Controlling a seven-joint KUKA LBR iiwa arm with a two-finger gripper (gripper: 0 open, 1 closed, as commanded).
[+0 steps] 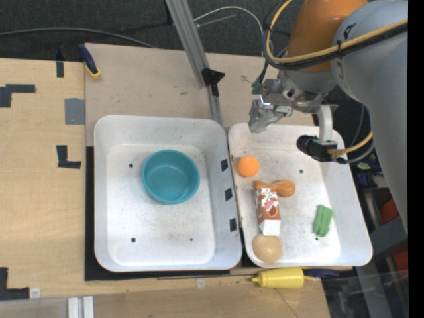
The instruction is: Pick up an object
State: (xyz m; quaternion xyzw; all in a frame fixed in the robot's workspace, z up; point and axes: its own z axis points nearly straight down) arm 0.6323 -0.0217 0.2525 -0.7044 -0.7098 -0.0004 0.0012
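My gripper (260, 120) hangs over the far left corner of the right bin (344, 171), above and apart from the objects. Nothing shows between its fingers. Below it in that bin lie an orange ball (248, 166), a brown drumstick-shaped piece (278, 188), a small red and white carton (268, 212), a tan round piece (267, 248) and a green piece (322, 220). A teal bowl (171, 176) sits in the left bin (112, 244).
A yellow bottle (281, 278) lies on the bench just outside the right bin's near edge. A grey metal pole (192, 42) slants across the back toward the gap between the bins. Cables loop around the arm's wrist.
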